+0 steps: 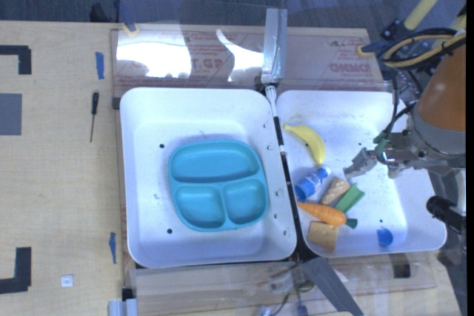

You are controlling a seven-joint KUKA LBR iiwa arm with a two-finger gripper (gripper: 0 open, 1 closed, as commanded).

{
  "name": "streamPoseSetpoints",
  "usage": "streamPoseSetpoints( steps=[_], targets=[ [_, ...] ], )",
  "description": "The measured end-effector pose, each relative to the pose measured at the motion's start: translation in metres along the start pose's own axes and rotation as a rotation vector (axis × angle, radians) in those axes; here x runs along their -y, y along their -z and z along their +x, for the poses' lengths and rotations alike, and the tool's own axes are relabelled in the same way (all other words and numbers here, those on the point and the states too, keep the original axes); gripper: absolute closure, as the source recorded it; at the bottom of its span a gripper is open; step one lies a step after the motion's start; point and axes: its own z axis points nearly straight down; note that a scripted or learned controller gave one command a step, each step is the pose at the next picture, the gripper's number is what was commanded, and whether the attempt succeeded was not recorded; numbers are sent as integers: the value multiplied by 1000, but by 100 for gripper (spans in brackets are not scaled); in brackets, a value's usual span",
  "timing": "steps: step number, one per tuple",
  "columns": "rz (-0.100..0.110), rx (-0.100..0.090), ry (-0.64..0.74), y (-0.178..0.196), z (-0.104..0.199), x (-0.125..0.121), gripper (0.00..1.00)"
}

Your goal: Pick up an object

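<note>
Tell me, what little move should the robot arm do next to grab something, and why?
Probably slide the gripper a little toward the pile and lower it. It hangs over bare floor in the right bin, with nothing between its jaws. The closest things sit just beside it: a green piece, a tan piece and a carrot. The banana lies farther off, by the divider.

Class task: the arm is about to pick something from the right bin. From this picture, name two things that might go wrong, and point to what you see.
1. The carrot, bottle and other items lie packed together, so the gripper may nudge or catch a neighbour instead of one item.
2. The banana lies close to the bin wall, which might block a finger.
</note>
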Motion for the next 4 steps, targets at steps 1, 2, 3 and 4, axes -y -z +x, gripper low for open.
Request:
streamPoseSetpoints(
  steps=[1, 2, 3, 4],
  targets=[
    [-3, 1, -96, -115, 8, 8, 0],
    [-7, 4, -17, -74, -54, -49, 0],
    [-8, 3, 15, -119, -18, -13, 0],
    [-1, 0, 7, -111, 14, 15, 0]
  ],
)
